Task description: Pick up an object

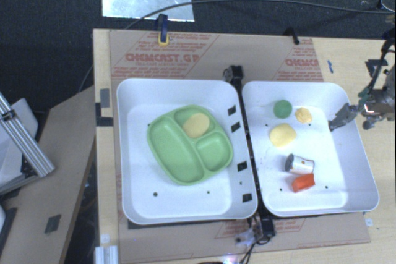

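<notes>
We see the bench [204,49] with two shallow white bins side by side. The left bin [133,145] carries a green divided tray [176,154] near its middle, and a pale yellow item [197,125] lies in the tray's far compartment. The right bin [352,188] carries five small things. A yellow piece [282,134] sits near the bin's middle; a green ball [283,109] lies toward the far edge, with a smaller yellow piece [303,115] just beside it. Toward the near edge lies a small white cylinder with a dark end [299,164] on its side, and an orange piece [302,182] just beside it. The end effector [341,117] hangs over the right bin's right edge, well apart from all five; we cannot tell how its fingers stand.
</notes>
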Robot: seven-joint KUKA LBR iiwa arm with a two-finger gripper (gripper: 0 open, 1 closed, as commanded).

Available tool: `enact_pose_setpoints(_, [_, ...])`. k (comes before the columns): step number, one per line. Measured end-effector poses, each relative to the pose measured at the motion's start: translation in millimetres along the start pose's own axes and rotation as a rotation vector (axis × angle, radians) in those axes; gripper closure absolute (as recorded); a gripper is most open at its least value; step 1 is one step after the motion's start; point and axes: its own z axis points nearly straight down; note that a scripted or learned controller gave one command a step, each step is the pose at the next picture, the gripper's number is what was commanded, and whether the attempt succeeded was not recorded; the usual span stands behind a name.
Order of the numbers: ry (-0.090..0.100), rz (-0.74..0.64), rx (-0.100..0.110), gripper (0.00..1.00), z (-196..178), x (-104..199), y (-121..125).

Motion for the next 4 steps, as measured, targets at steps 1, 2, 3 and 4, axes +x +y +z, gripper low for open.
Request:
enact_pose_setpoints(1, [-0.002,-0.003,-0.01,0.0,-5,0,2])
enact_pose_setpoints(2, [-0.002,-0.001,-0.007,0.0,39,-3,9])
enact_pose_setpoints(3, [-0.001,-0.001,-0.007,0.0,90,-2,19])
enact_pose_setpoints(4, [-0.001,0.0,-0.007,0.0,137,8,16])
